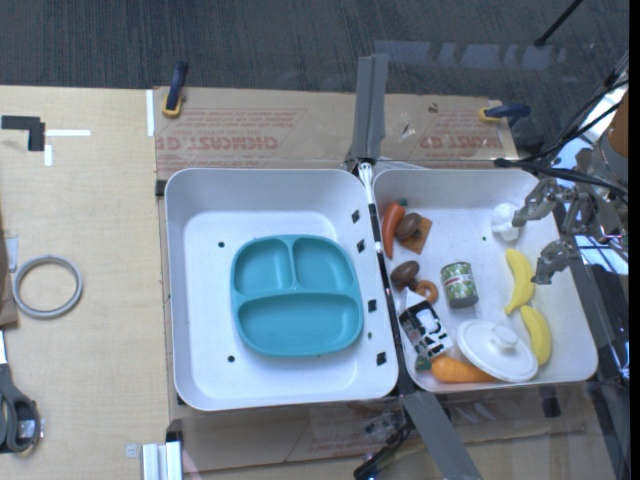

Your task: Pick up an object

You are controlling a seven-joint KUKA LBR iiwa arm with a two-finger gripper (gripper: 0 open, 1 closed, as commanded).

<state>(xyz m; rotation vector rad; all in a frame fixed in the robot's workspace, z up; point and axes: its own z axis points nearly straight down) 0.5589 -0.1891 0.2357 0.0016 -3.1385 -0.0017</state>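
My gripper [543,236] hangs over the right side of the right bin [480,200], open, with nothing between its fingers. Just left of its lower finger lies a yellow banana [517,280], and a second banana [538,334] lies below that. A small white object [505,222] sits by the upper finger. Further left stands a green can [458,283]. A white lid [497,351] rests at the bin's front, partly over an orange carrot [458,370].
The right bin's left side holds a carrot [392,227], two brown pieces [411,228], an orange ring [428,291] and a black-and-white item [424,330]. The left bin [190,298] bears a teal divided plate [297,295]. A tape roll [45,286] lies on the bench.
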